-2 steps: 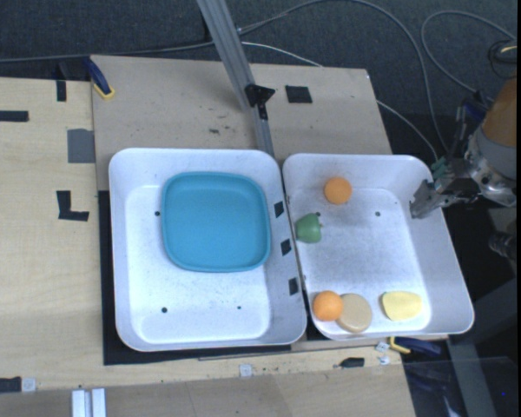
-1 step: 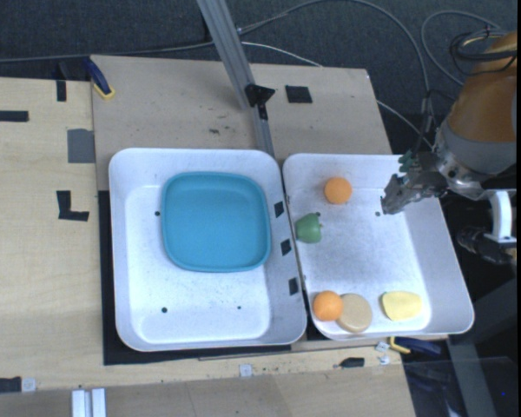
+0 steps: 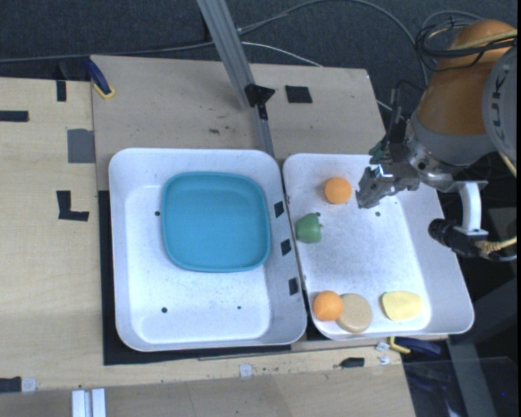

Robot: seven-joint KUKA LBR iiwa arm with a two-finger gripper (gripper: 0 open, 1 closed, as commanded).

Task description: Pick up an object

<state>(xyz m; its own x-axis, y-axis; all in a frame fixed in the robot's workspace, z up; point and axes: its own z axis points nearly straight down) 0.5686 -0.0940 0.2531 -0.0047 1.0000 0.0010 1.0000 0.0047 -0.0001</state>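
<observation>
The right bin point(image 3: 434, 259) holds an orange ball point(image 3: 337, 190) near its back, a green object point(image 3: 308, 228) against its left wall, and along the front a second orange ball point(image 3: 327, 306), a tan disc point(image 3: 356, 313) and a yellow piece point(image 3: 402, 305). My gripper point(image 3: 371, 192) hangs over the back of this bin, just right of the back orange ball and a little apart from it. Nothing shows between its fingers.
The left bin point(image 3: 135, 259) carries a blue square plate point(image 3: 215, 221). A grey metal post point(image 3: 234, 46) slants up behind the bins. The arm's orange band and cables point(image 3: 469, 59) stand at the right edge, above the right bin's back corner.
</observation>
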